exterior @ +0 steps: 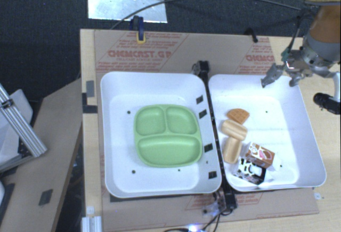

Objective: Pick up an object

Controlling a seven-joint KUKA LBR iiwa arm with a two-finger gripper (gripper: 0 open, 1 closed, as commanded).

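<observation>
You see the arm (325, 28) entering at the upper right of the frame, its orange band just above the wrist. The hand (281, 76) hangs over the upper right corner of the right bin (298, 119), and its two fingers (269, 77) stand spread apart with nothing between them.

The things you could pick lie in the lower left part of that right bin, well apart from the hand. Nearest the top of the group is a small orange-brown wedge-shaped piece (238, 116). Just below it lies a tan roll-shaped piece (234, 129), and touching that from below is a second tan cylinder (232, 149), lying roughly upright in the frame. To the lower right of these sits a small brown and white carton (260, 155), tilted, and just beside it toward the bin's lower edge is a black and white patterned item (249, 170); what it is you cannot tell.

In the left bin (120, 119) a green divided plate (168, 135) lies flat near the middle, with three compartments. Both bins rest side by side on the table (176, 49), on a board printed with red lettering.
</observation>
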